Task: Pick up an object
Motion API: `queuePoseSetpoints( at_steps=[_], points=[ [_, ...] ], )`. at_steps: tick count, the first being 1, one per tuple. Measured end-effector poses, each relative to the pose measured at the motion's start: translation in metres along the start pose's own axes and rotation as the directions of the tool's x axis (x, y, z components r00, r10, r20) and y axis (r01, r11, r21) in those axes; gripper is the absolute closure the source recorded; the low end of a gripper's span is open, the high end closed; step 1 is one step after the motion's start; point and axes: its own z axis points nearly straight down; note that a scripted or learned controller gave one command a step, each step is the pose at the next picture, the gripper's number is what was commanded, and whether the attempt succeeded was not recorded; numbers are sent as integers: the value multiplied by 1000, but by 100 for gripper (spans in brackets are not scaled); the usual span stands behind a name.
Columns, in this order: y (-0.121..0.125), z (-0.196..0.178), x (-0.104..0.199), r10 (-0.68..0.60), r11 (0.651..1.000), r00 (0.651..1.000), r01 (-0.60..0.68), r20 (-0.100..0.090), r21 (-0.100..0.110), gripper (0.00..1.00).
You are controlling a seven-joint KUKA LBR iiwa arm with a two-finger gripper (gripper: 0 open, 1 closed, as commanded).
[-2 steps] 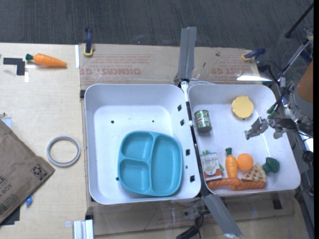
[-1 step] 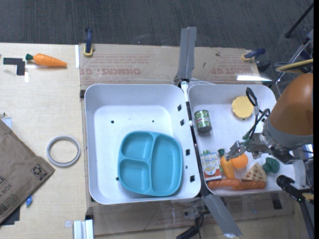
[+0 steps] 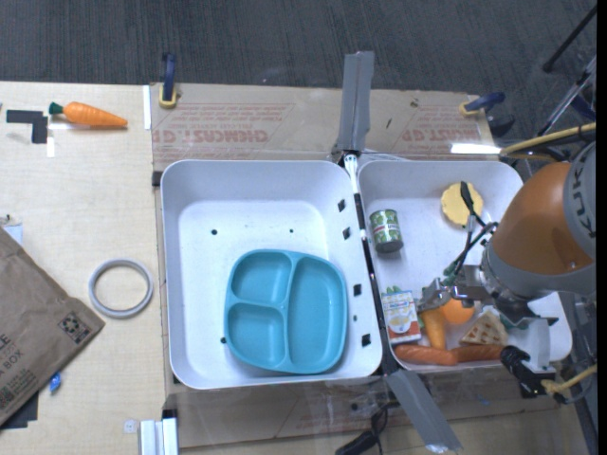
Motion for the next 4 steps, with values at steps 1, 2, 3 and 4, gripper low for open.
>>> queuePoseSetpoints(
  at_steps=[1,2,3,4],
  points=[
    [1,-10,0,2,1000,1000,-2,-2,-2,100],
    [1,-18,-1,6,1000,1000,-6,-2,0,100],
    [1,-18,-1,5,1000,1000,-5,-2,0,0],
    [62,-52,25,-31,1000,1000,31,-4,4,0]
  ],
)
